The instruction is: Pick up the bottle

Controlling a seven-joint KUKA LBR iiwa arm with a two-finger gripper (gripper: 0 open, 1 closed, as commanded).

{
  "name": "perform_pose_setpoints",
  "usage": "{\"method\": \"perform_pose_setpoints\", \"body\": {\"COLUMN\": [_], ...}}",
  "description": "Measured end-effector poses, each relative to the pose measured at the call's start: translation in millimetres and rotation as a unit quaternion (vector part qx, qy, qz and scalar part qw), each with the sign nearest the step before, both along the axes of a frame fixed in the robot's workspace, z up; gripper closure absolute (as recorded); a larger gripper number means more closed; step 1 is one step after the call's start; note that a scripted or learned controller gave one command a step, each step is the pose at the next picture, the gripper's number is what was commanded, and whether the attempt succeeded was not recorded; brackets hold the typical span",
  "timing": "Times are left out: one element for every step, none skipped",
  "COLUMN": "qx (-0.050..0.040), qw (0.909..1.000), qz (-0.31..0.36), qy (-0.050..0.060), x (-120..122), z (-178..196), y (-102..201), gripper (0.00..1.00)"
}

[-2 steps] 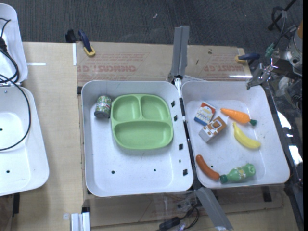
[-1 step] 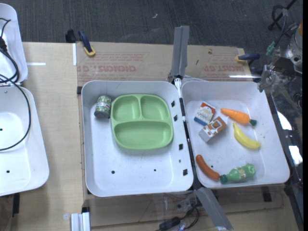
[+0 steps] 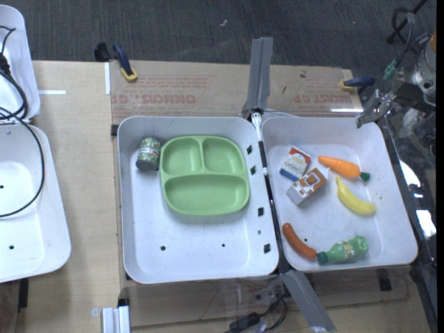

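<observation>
Gripper (image 3: 378, 106) at right bin's far corner, openness unclear, green bottle (image 3: 345, 250) lying sideways

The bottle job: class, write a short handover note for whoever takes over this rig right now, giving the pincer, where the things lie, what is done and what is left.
Pincer: up at the far right corner of the right bin, above its rim, nothing seen in it; open or shut cannot be told.
Bottle: green, lying on its side at the near edge of the right bin, beside the sausage.
Also in that bin: banana, carrot, two small cartons.
Left bin: green plate and a small can.
Done: nothing yet; the bottle is untouched.
Left: reach the bottle, grip it, lift it.
</observation>
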State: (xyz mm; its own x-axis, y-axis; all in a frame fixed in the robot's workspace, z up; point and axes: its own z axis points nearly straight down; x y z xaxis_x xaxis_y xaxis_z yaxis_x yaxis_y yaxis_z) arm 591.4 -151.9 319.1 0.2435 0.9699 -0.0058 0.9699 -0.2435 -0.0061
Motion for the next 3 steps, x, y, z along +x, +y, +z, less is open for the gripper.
{"method": "perform_pose_setpoints", "body": {"qx": [0.0014,0.0025,0.0023], "qw": [0.9987,0.9978,0.9988], "qz": [-0.05,-0.066,-0.049], "qy": [-0.001,-0.001,-0.001], "x": [-41.1,-115.3,-114.9], "z": [-105.2,-215.3,-228.7], "y": [-64.0,-27.8,39.8], "gripper": [0.0,0.0,0.0]}}
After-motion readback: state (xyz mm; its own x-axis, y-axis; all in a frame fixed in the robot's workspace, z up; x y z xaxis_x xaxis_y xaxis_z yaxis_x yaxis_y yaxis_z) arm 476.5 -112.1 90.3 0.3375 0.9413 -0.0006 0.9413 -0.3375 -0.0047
